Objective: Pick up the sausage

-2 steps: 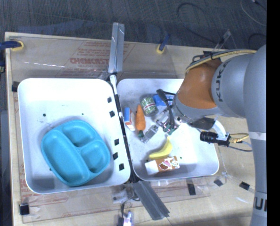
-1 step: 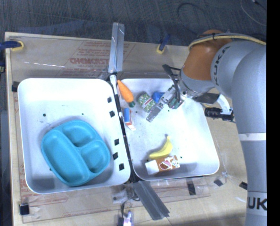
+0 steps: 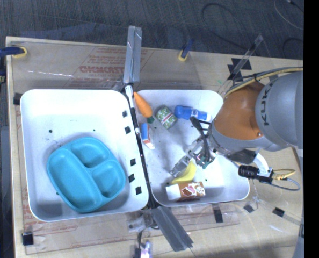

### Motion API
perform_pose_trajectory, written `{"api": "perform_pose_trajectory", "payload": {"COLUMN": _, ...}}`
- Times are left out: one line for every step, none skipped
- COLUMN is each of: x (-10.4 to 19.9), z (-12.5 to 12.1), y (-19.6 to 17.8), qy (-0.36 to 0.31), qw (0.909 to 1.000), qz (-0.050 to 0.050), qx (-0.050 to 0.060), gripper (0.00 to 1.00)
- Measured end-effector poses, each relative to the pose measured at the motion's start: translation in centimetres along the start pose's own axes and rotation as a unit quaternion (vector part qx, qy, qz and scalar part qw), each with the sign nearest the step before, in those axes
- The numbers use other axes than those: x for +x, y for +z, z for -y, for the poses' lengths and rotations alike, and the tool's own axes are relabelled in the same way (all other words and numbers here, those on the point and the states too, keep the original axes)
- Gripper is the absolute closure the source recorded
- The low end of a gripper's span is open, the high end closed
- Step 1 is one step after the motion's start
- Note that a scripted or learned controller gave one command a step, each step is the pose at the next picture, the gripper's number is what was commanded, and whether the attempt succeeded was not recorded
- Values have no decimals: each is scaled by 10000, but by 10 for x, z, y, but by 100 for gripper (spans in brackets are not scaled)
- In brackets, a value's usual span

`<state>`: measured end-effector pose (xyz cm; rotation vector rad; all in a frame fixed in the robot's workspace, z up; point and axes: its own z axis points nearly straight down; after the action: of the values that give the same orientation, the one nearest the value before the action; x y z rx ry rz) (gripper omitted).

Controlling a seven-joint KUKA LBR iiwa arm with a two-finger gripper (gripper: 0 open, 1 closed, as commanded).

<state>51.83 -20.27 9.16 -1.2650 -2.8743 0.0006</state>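
So the bench (image 3: 202, 63) is a pale wood-look top with faded red lettering printed near the back edge. Two shallow white bins sit right on it, side by side and touching down the middle: the left bin (image 3: 36, 106) and the right bin (image 3: 234, 190). A grey metal bar (image 3: 131, 55) lies across the back of the bench where the bins meet, and another grey bar (image 3: 173, 231) sticks out at the front. There's a blue clamp (image 3: 9, 51) on the far left corner.
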Motion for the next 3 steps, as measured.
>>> {"api": "perform_pose_trajectory", "payload": {"x": -23, "z": -109, "y": -2, "qy": -312, "qw": 9995, "qz": 24, "qx": 4, "gripper": 0}}
{"api": "perform_pose_trajectory", "payload": {"x": -24, "z": -109, "y": -12, "qy": -338, "qw": 9994, "qz": 30, "qx": 7, "gripper": 100}}
{"api": "perform_pose_trajectory", "payload": {"x": 53, "z": -131, "y": -101, "qy": -1612, "qw": 9869, "qz": 14, "qx": -7, "gripper": 100}}
